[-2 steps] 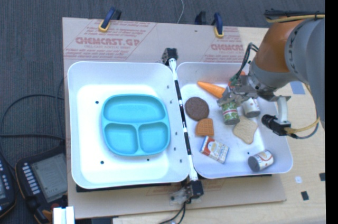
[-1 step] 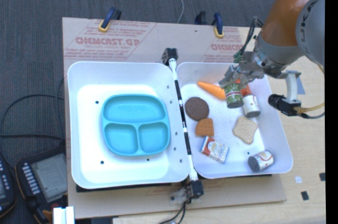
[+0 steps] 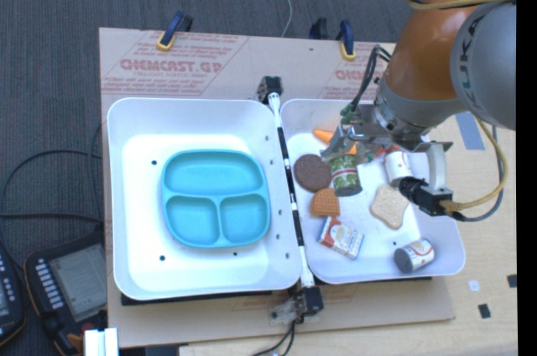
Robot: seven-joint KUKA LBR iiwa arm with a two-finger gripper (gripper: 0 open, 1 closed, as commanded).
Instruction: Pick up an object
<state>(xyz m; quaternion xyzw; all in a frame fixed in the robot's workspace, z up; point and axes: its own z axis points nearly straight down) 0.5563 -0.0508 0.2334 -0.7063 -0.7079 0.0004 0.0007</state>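
The right bin holds several small items. My gripper hangs over the bin's upper left part, just above a green can. An orange carrot-like piece shows beside and partly under the gripper. Left of the can lies a round brown cookie, with an orange cracker below it. A slice of bread lies to the right of the can. A red and white carton and a grey can on its side rest near the front wall. I cannot see anything lifted.
The left bin bears a blue divided plate. A white cylinder lies close under the arm's wrist. A black clip sits at the top of the wall between the bins. Cables trail off the arm at the right.
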